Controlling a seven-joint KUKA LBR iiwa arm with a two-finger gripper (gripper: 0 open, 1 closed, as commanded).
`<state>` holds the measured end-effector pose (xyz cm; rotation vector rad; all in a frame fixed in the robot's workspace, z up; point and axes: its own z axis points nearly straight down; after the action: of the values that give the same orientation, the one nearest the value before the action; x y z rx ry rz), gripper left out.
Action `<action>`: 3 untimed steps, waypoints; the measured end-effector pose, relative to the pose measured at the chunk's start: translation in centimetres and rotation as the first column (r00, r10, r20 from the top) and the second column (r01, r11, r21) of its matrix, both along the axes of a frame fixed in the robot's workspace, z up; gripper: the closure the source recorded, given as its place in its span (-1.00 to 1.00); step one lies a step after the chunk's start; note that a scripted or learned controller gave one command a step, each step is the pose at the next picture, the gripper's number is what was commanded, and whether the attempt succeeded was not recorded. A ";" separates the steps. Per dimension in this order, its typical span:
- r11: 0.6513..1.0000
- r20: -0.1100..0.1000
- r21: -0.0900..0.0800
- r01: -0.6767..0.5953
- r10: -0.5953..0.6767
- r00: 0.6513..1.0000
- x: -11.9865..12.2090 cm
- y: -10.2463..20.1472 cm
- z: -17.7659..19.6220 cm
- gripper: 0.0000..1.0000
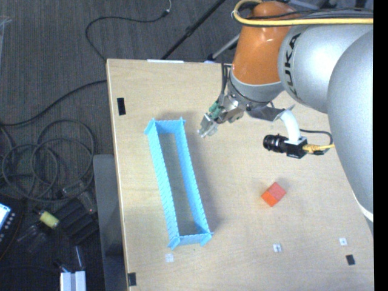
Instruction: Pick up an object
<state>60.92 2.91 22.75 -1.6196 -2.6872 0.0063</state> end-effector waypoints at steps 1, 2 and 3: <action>1.000 0.000 0.000 0.000 0.000 1.000 0.0 0.0 0.0 -1.00; 0.988 0.000 -0.002 0.157 -0.157 0.988 3.2 -0.3 -0.8 -1.00; 0.969 0.000 -0.003 0.246 -0.246 0.969 5.8 2.9 -2.7 -1.00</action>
<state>66.71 5.86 20.09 -1.9414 -2.4664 0.0098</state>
